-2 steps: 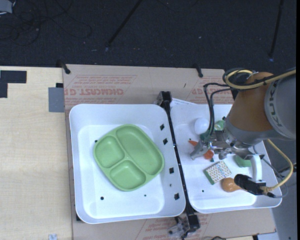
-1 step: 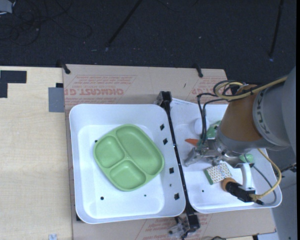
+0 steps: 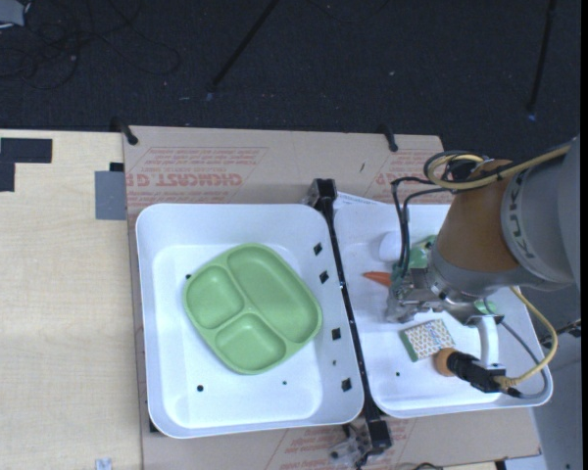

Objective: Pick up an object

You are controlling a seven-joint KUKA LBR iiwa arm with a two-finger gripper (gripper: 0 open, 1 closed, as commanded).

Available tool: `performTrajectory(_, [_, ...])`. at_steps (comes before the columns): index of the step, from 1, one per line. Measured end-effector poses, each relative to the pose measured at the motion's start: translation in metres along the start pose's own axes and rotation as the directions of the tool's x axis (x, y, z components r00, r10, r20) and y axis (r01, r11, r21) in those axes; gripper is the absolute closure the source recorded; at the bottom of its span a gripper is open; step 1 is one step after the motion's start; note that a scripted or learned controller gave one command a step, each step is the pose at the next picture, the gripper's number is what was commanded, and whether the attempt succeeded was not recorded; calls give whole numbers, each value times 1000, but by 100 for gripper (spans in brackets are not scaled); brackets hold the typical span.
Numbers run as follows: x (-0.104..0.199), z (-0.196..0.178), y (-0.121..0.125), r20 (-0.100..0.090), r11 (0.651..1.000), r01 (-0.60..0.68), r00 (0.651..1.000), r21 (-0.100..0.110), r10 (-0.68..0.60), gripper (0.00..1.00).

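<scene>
A: What is seen in the camera view?

B: Two bins are carried by the table. A green divided plate (image 3: 252,307) is lain in the left bin (image 3: 167,360).

A: And the right bin (image 3: 387,390)?

B: The tool (image 3: 409,304) is lowered into it, near an orange carrot-like piece (image 3: 376,278), a patterned square item (image 3: 427,338) and a white object (image 3: 389,246).

A: Is the tool clenched?

B: That cannot be told.
</scene>
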State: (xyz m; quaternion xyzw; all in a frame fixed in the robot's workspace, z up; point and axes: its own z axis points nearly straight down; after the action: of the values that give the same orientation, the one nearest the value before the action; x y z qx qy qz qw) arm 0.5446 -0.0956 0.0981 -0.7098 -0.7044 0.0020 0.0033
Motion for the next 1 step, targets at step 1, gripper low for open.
performTrajectory(1, [-9,-56,5,2,1000,1,1000,-7,-1,100])
